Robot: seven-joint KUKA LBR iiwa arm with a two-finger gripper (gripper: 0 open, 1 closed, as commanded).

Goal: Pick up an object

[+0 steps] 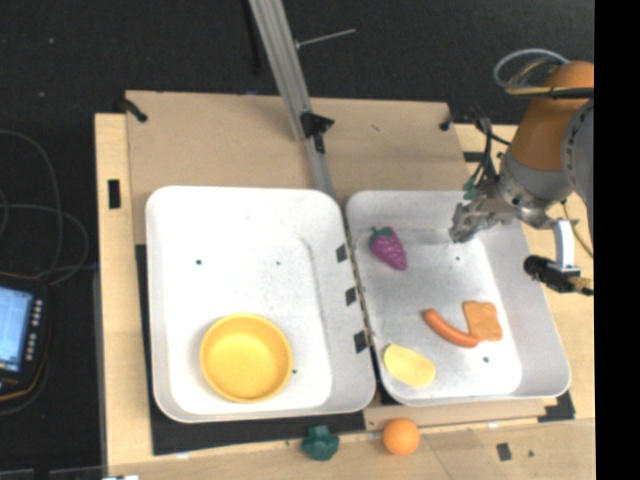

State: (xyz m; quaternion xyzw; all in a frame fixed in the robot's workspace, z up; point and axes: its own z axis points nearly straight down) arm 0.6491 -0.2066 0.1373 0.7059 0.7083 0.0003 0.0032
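From above, the desk (250, 138) carries two white bins side by side. The arm (545, 143) comes in from the right, grey with its orange band, and its gripper (464, 226) hangs over the far part of the right bin (530, 368), near that bin's back edge. Whether the gripper is open or closed I cannot tell from here, and nothing is visibly caught in it.

In the right bin, the purple grapes (389, 248) lie to the left of the gripper, near it but apart, close to the bin's left wall. Nearer the front sit a carrot (449, 328) and an orange block (482, 320), touching or nearly so, both well apart from the gripper. A pale yellow piece (409, 366) lies at the front left corner of that bin.

The left bin (250, 228) holds a yellow bowl (246, 357) at its front. On the desk just in front of the bins rest an orange ball (400, 436) and a small green thing (320, 443). A metal pole (285, 68) slants up from between the bins.
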